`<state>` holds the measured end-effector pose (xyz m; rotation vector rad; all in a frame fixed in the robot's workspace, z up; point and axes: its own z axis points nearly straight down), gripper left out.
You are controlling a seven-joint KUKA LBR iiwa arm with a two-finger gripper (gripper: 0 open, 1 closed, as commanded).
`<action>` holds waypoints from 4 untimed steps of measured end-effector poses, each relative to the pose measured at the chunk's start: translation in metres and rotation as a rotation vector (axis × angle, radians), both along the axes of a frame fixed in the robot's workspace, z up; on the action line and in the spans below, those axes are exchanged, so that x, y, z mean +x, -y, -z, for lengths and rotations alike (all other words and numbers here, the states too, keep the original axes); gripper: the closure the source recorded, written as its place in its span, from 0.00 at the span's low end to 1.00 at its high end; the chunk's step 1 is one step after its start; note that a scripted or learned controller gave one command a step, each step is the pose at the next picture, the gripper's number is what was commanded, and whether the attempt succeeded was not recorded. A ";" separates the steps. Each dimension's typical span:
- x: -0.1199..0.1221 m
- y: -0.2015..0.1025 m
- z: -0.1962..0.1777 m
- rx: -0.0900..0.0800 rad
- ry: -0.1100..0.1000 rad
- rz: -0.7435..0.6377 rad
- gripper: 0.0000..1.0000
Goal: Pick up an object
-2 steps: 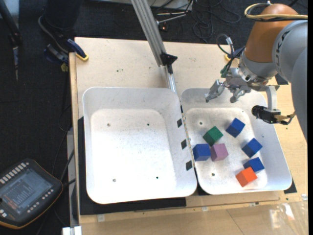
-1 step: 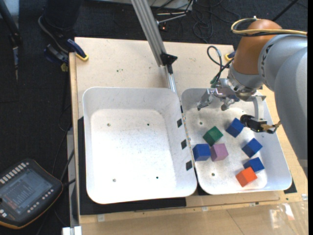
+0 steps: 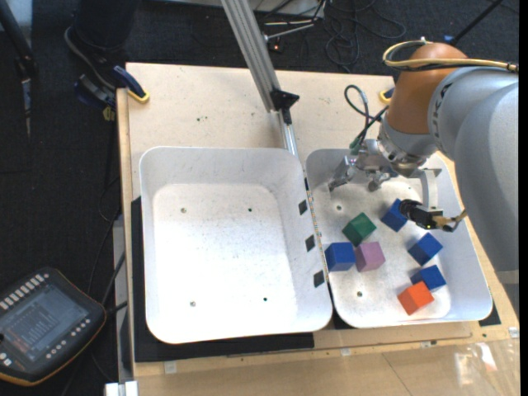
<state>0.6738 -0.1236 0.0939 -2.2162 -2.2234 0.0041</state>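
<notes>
Two white bins side by side; right bin (image 3: 462,304) holding scattered blocks: green block (image 3: 359,227), purple block (image 3: 370,255), several blue blocks (image 3: 340,256), one orange block (image 3: 415,297). Gripper (image 3: 356,177) poised over the bin's far end, above and apart from the blocks, grasping nothing; open or clenched, cannot tell. Best bet: drop straight onto the green block, nearest, jaws straddling its free sides, clear of the purple neighbour.
</notes>
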 end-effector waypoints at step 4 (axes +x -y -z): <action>0.004 0.013 -0.153 -0.001 0.009 0.001 1.00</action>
